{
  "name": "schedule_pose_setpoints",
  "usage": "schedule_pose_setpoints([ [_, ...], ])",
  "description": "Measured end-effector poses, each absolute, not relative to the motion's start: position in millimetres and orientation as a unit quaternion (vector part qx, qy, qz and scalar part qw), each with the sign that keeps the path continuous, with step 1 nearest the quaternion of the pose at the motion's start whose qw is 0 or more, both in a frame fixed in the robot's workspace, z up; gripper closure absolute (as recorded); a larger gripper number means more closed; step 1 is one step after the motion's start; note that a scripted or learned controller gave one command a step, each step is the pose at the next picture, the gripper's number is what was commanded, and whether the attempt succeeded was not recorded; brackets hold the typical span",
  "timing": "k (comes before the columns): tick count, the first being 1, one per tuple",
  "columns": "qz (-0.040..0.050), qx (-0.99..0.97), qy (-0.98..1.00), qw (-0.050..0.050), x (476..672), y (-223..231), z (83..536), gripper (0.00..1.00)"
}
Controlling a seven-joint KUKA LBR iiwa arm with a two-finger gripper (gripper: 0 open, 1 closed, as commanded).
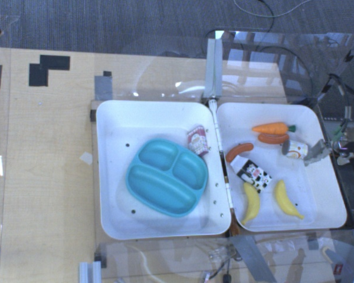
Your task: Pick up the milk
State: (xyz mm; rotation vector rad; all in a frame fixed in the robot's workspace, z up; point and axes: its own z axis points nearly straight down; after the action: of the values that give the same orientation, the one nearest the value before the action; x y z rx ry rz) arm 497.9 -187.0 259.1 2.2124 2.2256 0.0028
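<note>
At the bench with two white bins side by side, I reach in from the right, my gripper (316, 152) low over the right edge of the right bin (336, 214); from this angle I cannot tell whether my jaws stand apart or together, and nothing shows between them. The milk (253, 175), a small carton with black-and-white cow patches, lies on its side near the middle of the right bin, well apart from my gripper. Around it: a red sausage (239, 151) just up and left, a carrot (272, 128) and a second, orange-red sausage (272, 138) toward the far wall, and two bananas, one banana (251, 202) just below the carton and the other banana (287, 200) to its right. A small grey-and-white can (294, 149) lies just beside my gripper. In the left bin (109, 175), a blue divided plate (167, 177) sits near the centre, with a small red-and-white packet (197, 140) at its upper right edge, close to the wall between the bins.
</note>
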Motion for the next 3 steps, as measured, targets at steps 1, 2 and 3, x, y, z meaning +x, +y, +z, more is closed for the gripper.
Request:
schedule_pose_setpoints([
  [1, 0.0007, 0.738, 0.674, 0.001, 511.6, -100, 178, 0.0],
  [2, 0.0026, 0.738, 0.674, 0.003, 513.6, -100, 190, 1.0],
  [3, 0.0028, 0.813, 0.582, 0.003, 525.5, -91, 401, 1.0],
])
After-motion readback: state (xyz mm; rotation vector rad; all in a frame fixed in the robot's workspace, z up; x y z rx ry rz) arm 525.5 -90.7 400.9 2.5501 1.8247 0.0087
